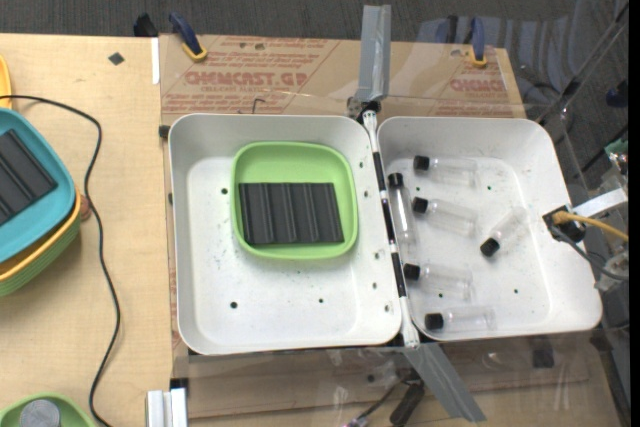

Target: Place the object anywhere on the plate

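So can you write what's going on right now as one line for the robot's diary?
plate: green, in left bin | tubes: clear, black caps, scattered in right bin | nothing on plate's dark insert | placing: not done

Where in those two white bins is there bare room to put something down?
Left bin: bare floor in front of the green plate and along its left wall. Right bin: crowded, clear vials scattered across it, with a small free patch in the near right corner.

One green plate, six clear vials, two bins.
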